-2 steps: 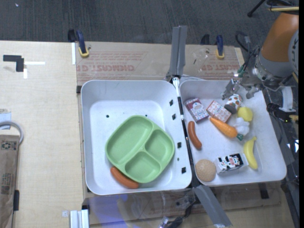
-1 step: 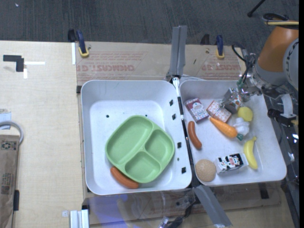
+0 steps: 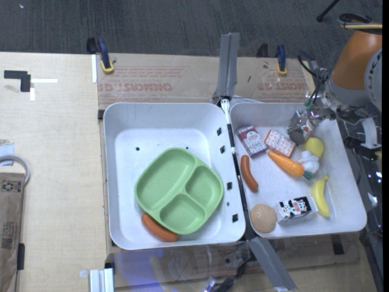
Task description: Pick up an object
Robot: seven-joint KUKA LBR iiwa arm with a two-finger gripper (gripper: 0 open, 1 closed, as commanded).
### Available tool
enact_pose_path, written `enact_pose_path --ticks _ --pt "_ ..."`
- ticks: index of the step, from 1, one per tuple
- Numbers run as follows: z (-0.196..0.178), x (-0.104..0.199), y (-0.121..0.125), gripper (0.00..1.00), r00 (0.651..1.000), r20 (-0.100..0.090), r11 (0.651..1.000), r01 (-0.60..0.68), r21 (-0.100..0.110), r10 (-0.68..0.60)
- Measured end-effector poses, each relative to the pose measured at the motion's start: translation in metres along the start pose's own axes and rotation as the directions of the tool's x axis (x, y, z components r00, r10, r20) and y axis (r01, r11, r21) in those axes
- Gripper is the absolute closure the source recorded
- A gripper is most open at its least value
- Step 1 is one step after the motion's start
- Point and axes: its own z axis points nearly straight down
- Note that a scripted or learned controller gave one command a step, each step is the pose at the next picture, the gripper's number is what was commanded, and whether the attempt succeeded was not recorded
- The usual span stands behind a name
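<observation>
Approach step, nothing lifted.
Claw [image 3: 302,125] at right bin's [image 3: 354,222] back corner, just behind lemon [image 3: 314,146]; grip state unclear; next descend, close.

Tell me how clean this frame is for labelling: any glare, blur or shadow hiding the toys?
Camera view: lighting is even and soft, and the two shallow white plastic bins read bright but not blown out; the green three-compartment plate casts a faint shadow; a bluish reflective patch sits below the left bin; the arm's tool looks slightly blurred, so its state is unclear; toys like the orange plastic carrot stay sharp.
</observation>
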Motion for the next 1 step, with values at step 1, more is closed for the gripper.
enact_pose_path --ticks 1 --pt "-0.1012 0.0835 0.0148 1.0 0.996 -0.005 0.996 0.088 0.008 -0.088"
